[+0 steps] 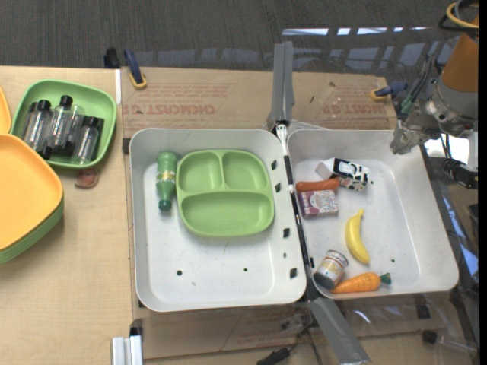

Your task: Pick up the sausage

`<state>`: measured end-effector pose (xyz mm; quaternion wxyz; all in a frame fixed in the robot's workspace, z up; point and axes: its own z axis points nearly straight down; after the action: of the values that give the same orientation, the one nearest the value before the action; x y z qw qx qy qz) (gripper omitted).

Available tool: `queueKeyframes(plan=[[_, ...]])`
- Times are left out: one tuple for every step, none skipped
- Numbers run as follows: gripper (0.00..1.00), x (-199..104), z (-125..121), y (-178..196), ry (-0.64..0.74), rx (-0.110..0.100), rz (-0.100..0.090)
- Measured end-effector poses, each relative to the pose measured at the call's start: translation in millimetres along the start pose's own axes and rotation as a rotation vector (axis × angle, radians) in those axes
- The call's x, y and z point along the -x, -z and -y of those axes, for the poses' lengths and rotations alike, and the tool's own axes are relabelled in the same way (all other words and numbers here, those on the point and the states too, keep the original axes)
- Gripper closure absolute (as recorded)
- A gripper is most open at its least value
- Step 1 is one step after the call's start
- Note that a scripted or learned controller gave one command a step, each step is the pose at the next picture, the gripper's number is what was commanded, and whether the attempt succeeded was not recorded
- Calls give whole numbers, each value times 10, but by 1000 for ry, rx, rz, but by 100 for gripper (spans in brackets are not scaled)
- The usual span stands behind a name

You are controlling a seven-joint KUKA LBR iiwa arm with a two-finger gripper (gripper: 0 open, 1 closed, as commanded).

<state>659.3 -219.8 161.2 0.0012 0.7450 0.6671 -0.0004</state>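
Your pincer [407, 137] hovers at the right bin's [426, 226] far right rim, finger spread unclear; sausage [316, 185] lies well left, nearer you.

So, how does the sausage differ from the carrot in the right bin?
The sausage is plain reddish-orange; the carrot is brighter orange with a green tip. The sausage lies near the bin's middle, touching the small box, while the carrot lies at the near edge beside the can. The sausage looks thinner and evenly thick; the carrot tapers. Both are elongated, lie nearly flat, and sit apart from the gripper.
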Motion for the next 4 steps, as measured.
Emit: queueKeyframes(plan=[[100, -436, 59, -569, -305, -5, 0], [100, -231, 322, -697, -57, -4, -1], [100, -723, 626, -696, -36, -3, -2], [100, -222, 1151, -700, -151, -4, -2]])
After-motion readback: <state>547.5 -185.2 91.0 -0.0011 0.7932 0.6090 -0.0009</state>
